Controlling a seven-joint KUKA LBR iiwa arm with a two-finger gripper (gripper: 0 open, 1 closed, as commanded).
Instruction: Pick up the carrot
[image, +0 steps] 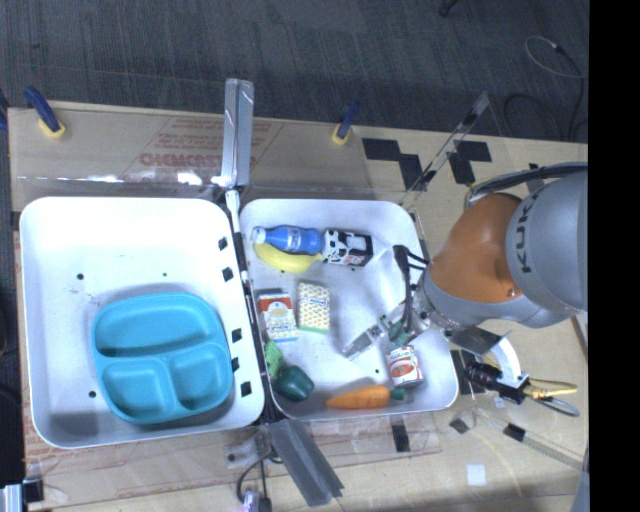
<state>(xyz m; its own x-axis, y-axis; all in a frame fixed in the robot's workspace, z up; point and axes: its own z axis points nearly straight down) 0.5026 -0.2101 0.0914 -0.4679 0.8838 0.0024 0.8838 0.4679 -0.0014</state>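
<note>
Lying along the near edge of the right bin (432, 398), toward its near right corner, the carrot (358, 399) rests untouched, its green end by a small can (404, 367). The claw (372, 337) hangs low over the bin's middle right; whether it is open or closed cannot be told, since it blurs into grey metal. The arm's bulk hides the bin's right wall. A blue tray (160, 357) sits in the left bin (40, 300).

The carrot (358, 398) lies in the right bin (330, 212), tray (160, 358) in the left bin (60, 225).
</note>
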